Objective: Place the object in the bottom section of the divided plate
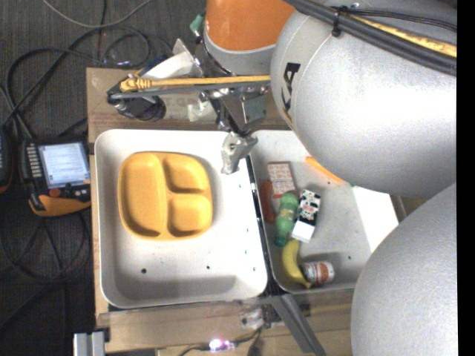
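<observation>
The divided plate (pixel 167 195), yellow, lies in the left bin (pixel 133 273), nearer that bin's top-left corner, with bare white floor below it and to its right. Its three sections all look bare. The gripper (pixel 232 153) hangs over the left bin's upper right corner, close to the wall shared with the right bin (pixel 349 269); whether it grips anything I cannot tell from here. In the right bin, crowded against the left wall, lie a small printed box (pixel 280 175), a green bottle (pixel 286 217), a black-and-white carton (pixel 306 215), a banana (pixel 293 263) and a can (pixel 320 273). The big grey arm (pixel 371 87) covers that bin's right side.
</observation>
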Robot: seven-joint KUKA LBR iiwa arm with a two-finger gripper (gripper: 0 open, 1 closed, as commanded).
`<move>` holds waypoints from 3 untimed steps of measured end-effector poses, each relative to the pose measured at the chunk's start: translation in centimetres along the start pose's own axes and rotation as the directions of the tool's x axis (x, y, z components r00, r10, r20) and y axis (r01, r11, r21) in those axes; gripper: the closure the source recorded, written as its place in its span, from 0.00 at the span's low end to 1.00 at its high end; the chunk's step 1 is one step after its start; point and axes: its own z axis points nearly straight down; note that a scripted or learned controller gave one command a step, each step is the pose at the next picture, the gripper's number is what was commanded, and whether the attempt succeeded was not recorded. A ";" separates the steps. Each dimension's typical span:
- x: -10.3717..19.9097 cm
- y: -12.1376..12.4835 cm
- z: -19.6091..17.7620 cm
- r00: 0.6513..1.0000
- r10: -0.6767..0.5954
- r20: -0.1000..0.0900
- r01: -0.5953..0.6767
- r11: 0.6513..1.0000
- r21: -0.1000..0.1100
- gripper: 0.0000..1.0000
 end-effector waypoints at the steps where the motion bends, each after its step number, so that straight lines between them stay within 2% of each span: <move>1: 0.0 0.0 -0.7 1.000 0.019 0.006 -0.019 1.000 -0.004 1.00; 2: -5.2 0.6 3.7 0.996 -0.091 0.002 0.091 0.996 -0.004 1.00; 3: -1.6 -2.2 11.7 0.992 -0.124 0.003 0.124 0.992 -0.004 1.00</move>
